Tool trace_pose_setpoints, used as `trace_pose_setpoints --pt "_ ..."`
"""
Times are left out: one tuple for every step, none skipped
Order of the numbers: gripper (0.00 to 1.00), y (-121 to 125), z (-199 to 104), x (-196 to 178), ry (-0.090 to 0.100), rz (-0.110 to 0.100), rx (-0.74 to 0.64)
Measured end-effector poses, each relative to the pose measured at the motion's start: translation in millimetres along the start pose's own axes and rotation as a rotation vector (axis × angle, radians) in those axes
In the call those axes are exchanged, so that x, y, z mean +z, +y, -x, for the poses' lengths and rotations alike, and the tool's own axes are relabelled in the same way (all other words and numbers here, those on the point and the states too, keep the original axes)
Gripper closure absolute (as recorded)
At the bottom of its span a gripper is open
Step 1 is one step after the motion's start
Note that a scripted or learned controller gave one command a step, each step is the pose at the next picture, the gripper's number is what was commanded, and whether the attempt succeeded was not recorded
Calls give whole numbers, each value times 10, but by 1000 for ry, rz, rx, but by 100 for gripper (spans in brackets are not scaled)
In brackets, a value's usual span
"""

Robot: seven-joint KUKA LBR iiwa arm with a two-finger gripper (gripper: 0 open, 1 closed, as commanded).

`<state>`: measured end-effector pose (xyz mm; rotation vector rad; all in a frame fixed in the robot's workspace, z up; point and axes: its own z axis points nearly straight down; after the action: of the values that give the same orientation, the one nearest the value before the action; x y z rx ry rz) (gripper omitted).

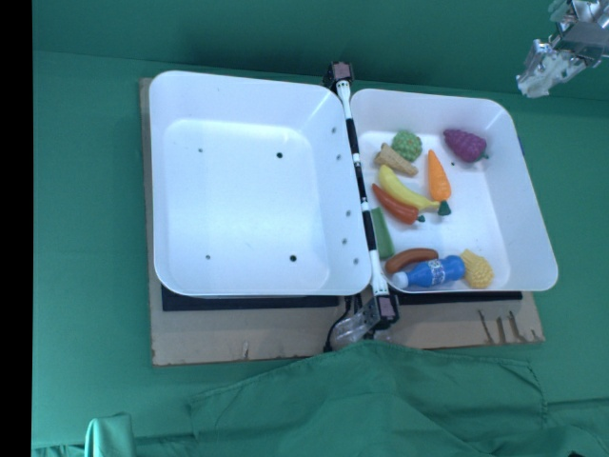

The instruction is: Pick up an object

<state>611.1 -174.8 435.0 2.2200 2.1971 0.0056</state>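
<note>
1. Nearest the camera, a rumpled green cloth (381, 398) is seen across the bottom edge, overlapping the brown cardboard base (238, 336) under the bins.
2. The gripper (542, 72) is seen at the upper right corner, raised above the green surface and beyond the far right corner of the right bin (514, 208). Nothing is seen held by it; how far it is open cannot be told.
3. Closest to it in the right bin lie a purple grape bunch (464, 144) and an orange carrot (437, 176).
4. Further left are found a green broccoli-like piece (407, 144), a tan piece (395, 161), a yellow banana (406, 189) and a red chilli (395, 205).
5. At the near wall are grouped a brown sausage (411, 258), a blue bottle (431, 273) and a yellow corn cob (478, 269); a green piece (383, 233) lies along the divider.
6. The left bin (247, 188) is placed beside it, touching along the shared edge.
</note>
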Motion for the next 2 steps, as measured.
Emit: trace_pose_setpoints --pt "100 3 13 -137 -4 6 3" --pt "0 3 16 -134 -4 5 4"
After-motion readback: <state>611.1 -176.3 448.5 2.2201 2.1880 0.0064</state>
